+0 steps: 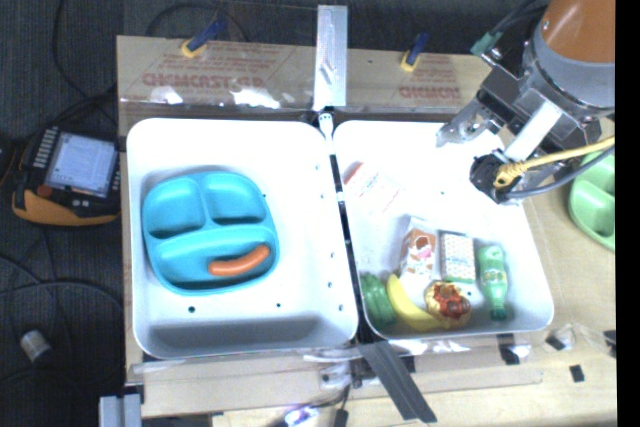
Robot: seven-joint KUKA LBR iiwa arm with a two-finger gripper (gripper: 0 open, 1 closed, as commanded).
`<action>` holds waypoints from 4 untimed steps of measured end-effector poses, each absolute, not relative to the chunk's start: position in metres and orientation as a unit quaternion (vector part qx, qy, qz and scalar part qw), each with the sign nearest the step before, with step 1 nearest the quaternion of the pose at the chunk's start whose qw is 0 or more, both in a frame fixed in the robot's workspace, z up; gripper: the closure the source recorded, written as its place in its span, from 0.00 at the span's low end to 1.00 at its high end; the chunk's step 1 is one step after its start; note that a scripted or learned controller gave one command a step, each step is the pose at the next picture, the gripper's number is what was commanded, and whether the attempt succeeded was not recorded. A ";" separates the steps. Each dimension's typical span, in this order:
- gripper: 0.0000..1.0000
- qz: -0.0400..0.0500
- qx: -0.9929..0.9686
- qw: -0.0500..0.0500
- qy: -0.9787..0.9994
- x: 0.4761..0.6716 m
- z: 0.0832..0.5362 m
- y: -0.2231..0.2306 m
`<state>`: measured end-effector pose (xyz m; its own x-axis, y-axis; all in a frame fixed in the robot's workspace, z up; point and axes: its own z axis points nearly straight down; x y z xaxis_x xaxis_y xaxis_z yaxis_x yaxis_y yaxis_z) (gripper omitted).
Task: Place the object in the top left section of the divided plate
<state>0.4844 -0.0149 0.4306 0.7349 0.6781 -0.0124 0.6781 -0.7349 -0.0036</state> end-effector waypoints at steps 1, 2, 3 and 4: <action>0.00 -0.006 0.892 0.000 0.452 0.509 0.431 -0.027; 0.00 -0.005 0.862 -0.001 0.507 0.485 0.431 -0.058; 0.00 -0.005 0.862 -0.001 0.508 0.485 0.431 -0.058; 0.00 -0.005 0.831 -0.001 0.556 0.522 0.431 -0.070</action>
